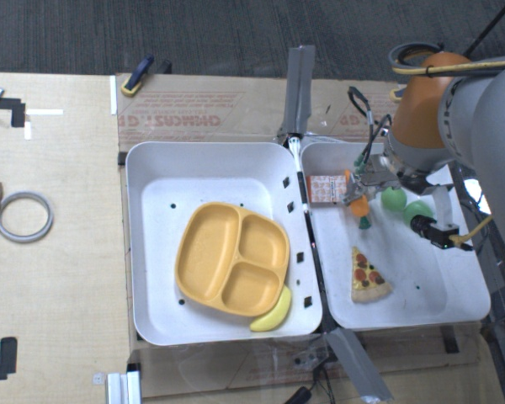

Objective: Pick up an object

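Arm: the grey arm with an orange band [421, 112] enters from the upper right of the frame and reaches down over the right-hand bin.
Hand: the two-finger hand [359, 185] sits low at the upper left of the right-hand shallow white bin [454, 305]; how far it is open, and whether it has hold of anything, cannot be told.
Right bin, upper part: a small white and red carton [324, 189] lies just left of the hand; a small orange object [358, 205] lies just below it; a green ball-shaped toy [393, 199] lies to its right, with a second green piece [417, 210] beside that.
Right bin, lower part: a toy pizza slice with red dots [368, 278] lies flat, well apart from the hand.
Left bin: the left-hand shallow white bin [151, 175] holds a yellow three-compartment plastic plate [231, 259]; a yellow toy banana [273, 314] touches the plate's lower right rim.
Bench: the pale wooden bench [59, 301] carries a grey tape ring [23, 216] at the left of the frame and a blue and yellow tool [138, 75] near the top.
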`<state>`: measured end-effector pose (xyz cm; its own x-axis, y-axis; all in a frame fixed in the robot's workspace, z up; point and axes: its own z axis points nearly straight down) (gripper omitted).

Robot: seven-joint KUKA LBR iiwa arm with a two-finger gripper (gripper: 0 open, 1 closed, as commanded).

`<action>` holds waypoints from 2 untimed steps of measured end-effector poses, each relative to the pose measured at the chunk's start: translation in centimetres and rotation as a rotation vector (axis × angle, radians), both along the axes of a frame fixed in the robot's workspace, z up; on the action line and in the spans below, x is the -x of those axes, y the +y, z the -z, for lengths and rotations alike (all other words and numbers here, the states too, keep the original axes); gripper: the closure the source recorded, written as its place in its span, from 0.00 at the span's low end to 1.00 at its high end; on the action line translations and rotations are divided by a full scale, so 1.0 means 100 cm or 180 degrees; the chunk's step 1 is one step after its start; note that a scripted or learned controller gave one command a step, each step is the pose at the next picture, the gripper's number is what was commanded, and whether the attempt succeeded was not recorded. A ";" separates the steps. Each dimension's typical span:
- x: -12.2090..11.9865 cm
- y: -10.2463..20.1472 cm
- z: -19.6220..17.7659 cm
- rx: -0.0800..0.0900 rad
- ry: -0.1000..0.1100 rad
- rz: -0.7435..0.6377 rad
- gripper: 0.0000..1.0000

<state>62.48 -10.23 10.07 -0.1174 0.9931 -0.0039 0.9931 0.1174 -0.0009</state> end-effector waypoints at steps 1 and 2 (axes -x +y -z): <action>-0.010 0.011 -0.091 -0.0007 -0.0003 -0.0283 1.00; -0.023 -0.011 -0.090 -0.0006 -0.0003 -0.0112 1.00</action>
